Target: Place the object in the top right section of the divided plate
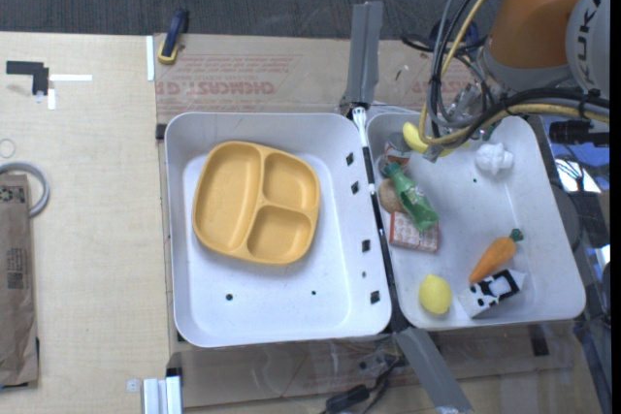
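Glossy yellow three-section plate (256,202), smooth white bin (184,305), tapered carrot (493,256)

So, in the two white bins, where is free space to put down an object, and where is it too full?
Free: all three sections of the yellow divided plate, and the left bin floor below it. In the right bin, a bare patch lies between the green bottle and the carrot. Crowded: its left wall and the lower corner by the lemon.

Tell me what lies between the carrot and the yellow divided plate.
In the camera view, between the carrot and the divided plate lie the red packet, the green bottle and the bins' adjoining walls.
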You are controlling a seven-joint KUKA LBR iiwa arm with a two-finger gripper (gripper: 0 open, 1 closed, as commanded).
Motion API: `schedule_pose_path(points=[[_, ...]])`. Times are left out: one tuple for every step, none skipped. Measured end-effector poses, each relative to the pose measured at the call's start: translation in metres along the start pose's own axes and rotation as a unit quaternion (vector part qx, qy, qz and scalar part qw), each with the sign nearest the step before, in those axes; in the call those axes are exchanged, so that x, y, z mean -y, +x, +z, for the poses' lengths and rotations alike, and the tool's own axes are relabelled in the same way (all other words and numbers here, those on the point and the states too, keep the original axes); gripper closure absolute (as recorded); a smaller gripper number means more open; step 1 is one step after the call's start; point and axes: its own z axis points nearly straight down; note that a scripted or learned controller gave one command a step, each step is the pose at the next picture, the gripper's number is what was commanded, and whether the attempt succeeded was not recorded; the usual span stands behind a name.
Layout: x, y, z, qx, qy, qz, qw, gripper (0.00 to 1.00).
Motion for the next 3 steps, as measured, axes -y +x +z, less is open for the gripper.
schedule_pose_path(points=[[-0.022,0.052,0.001,-0.001,0.002,0.293,0.956,1.0],[-0.056,0.11,0.001,-0.002,0.003,0.441,0.8974,1.0],[-0.068,0.138,-0.052,-0.001,0.003,0.408,0.9131,1.0]])
